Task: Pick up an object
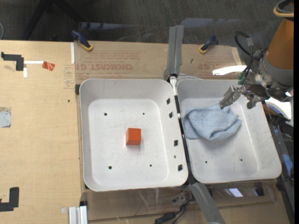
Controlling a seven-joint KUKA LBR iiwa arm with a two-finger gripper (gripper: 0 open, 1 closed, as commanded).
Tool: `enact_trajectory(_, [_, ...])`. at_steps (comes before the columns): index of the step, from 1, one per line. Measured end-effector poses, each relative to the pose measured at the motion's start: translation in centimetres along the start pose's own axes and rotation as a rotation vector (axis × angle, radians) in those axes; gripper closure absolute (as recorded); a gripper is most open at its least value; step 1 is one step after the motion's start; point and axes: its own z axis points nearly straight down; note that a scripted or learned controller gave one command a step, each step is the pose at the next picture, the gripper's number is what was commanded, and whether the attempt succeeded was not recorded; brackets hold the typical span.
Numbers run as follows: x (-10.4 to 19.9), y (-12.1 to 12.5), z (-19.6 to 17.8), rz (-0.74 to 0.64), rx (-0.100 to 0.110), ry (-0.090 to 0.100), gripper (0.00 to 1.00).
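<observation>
Your gripper hangs over the right bin, fingers apart, beside the crumpled blue cloth. A hard orange cube sits in the left bin.

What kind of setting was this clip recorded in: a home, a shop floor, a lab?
Most likely a robotics lab bench. Two shallow white plastic bins sit side by side on cardboard held by clamps, holding test items: a small orange-red cube and a crumpled light blue cloth. Office-chair legs stand on carpet behind.
</observation>
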Motion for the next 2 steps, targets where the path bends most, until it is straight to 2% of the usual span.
enact_trajectory(1, [5.8,-2.2,8.8,0.179,0.002,0.0,0.0])
enact_trajectory(2, [8.7,-2.2,8.5,0.358,-0.001,0.0,0.0])
